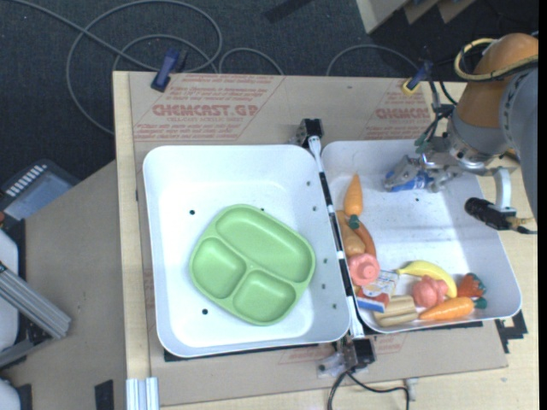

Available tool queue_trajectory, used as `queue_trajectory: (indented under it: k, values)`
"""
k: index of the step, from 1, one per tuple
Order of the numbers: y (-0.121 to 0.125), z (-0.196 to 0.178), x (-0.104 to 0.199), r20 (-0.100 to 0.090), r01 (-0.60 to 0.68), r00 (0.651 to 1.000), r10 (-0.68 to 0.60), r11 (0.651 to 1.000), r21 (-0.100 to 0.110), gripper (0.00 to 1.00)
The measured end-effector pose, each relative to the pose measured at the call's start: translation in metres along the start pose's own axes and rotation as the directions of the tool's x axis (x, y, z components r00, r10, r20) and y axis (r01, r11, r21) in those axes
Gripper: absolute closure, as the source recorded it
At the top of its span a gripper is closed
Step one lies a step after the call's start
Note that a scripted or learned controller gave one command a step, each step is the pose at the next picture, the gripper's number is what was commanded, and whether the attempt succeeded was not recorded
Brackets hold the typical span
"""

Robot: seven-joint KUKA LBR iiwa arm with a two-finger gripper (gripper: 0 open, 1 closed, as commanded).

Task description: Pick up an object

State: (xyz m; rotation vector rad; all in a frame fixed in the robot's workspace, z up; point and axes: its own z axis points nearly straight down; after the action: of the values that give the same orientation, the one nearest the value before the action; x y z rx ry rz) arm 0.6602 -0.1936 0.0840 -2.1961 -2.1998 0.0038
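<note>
The right bin [427, 229] holds several toy foods. An orange carrot-like piece [353, 195] lies by its left wall, with a red-orange piece [359, 237] and a pink cup [365, 270] below it. Along the near wall lie a yellow banana [430, 271], a pink lump [430, 291], a long carrot [446, 311] and a tan roll [395, 314]. My gripper [408, 178] hangs low over the bare far part of this bin, to the right of the orange piece and apart from every toy. Nothing shows in its grasp.
The left bin [171, 195] carries a green divided plate [250, 265]. A black clamp [310, 131] sits at the far end of the seam between the bins. My arm's orange band [509, 55] and cables stand over the right bin's far right corner.
</note>
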Motion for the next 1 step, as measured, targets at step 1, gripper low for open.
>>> queue_trajectory:
  k: [1]
  values:
    - [0.0044,0.0014,0.0620,0.020,-0.002,1.000,0.002,1.000,-0.018,0.00]
